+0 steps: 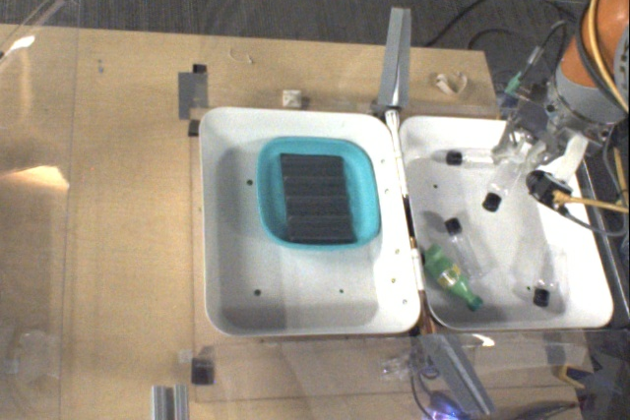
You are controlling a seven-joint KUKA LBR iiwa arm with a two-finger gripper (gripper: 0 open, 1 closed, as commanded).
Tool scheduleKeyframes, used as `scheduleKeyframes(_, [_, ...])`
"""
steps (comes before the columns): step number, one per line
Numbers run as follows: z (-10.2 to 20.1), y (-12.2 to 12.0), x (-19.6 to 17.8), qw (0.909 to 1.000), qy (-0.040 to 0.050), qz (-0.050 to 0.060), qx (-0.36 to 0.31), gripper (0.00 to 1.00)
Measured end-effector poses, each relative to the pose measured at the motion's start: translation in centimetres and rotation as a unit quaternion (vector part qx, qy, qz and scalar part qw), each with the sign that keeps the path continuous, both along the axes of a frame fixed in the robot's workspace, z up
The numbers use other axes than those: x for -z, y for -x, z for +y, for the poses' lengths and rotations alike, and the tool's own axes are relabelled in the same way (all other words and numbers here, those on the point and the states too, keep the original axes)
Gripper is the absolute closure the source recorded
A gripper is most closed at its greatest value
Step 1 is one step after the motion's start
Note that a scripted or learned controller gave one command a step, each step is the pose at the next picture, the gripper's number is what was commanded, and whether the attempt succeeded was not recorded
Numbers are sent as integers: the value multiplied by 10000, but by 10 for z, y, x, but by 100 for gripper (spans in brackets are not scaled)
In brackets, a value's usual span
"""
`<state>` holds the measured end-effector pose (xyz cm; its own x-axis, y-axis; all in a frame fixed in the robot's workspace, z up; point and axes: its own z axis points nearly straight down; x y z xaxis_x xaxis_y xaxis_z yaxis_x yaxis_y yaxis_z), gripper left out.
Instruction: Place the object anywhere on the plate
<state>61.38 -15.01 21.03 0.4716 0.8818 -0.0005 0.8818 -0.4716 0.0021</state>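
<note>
A teal square plate (367,195) lies in the left white bin (231,300). A dark ridged rectangular object (317,199) rests flat on the plate's middle. My gripper (519,146) hangs over the far right part of the right bin (581,310), well away from the plate. The grey wrist and the orange band of the arm (602,25) rise above it at the right edge.
The right bin holds several clear bottles with black caps (491,202) and a green bottle (452,276) near its front left corner. A grey post (396,54) stands behind the seam between the bins. Cables run along the right side.
</note>
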Motion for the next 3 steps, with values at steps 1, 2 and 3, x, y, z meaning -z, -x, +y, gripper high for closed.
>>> scheduleKeyframes(1, [0,0,0,10000,0,-2,1,0])
scheduleKeyframes(2, [-23,79,-7,9992,-3,-11,394,0])
scheduleKeyframes(3, [-28,99,-140,9946,0,-26,1034,0])
